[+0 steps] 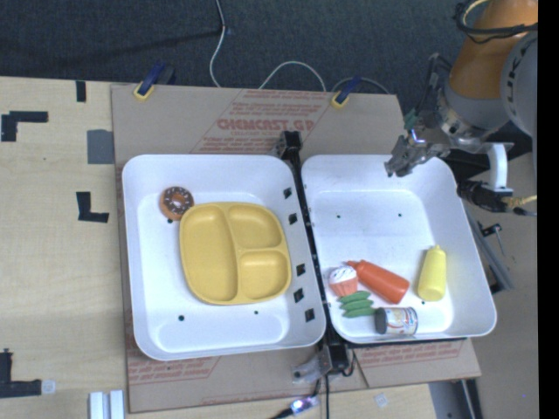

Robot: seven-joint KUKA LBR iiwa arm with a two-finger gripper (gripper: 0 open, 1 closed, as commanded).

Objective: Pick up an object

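Carrot (381, 278) lies in right bin, well apart from gripper (403, 162).

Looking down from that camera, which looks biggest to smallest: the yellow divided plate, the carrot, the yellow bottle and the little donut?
1. Yellow divided plate, by far the largest.
2. Carrot.
3. Yellow bottle; close to the carrot, so this order is unsure.
4. Donut, the smallest.

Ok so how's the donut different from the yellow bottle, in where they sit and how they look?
The donut lies in the left bin, beside the yellow tray; the bottle lies in the right bin, near the carrot. The donut is a round brown ring with a hole; the bottle is long, plain yellow. The donut looks smaller. Both lie on a bin floor, apart from the gripper.
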